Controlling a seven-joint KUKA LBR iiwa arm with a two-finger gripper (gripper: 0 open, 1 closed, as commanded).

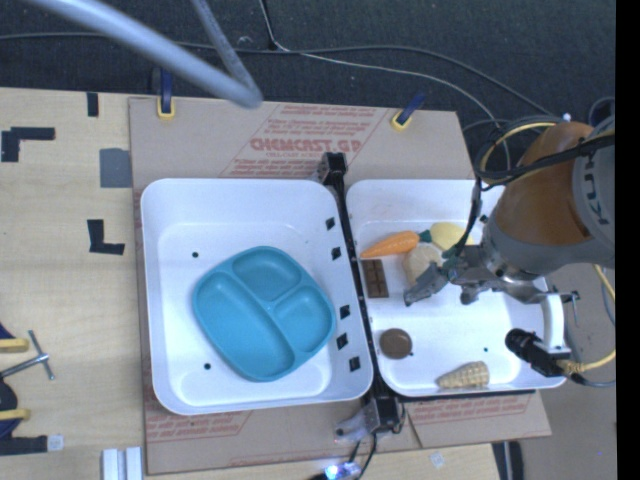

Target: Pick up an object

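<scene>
Two shallow white bins sit side by side on a brown cardboard sheet (300, 133) laid over the light wooden desk (60, 268). The left bin (160, 218) holds a single blue plastic plate (262, 312), smooth and rounded, moulded into three compartments, lying near the middle of the bin with bare white floor around it.

The right bin (400, 196) carries the small things. Taking the black divider (345, 268) between the bins as the landmark: an orange carrot (392, 244) lies just beyond it, pointing toward it. A flat brown block (376, 279) lies right alongside the divider below the carrot. A round brown piece (396, 343) rests a little farther from the divider, lower down. A pale, ridged cone-shaped object (463, 375) lies near the bin's bottom rim, well away from the divider. A yellow rounded object (447, 235) and a pale lumpy one (424, 259) sit past the carrot's thick end.

The grey arm with its orange band (540, 203) covers the right bin's far side. Its gripper (430, 286) reaches toward the divider, just beside the pale lumpy object, the dark fingers (420, 290) spread apart with nothing between them. White floor lies open between the gripper and the round brown piece.
</scene>
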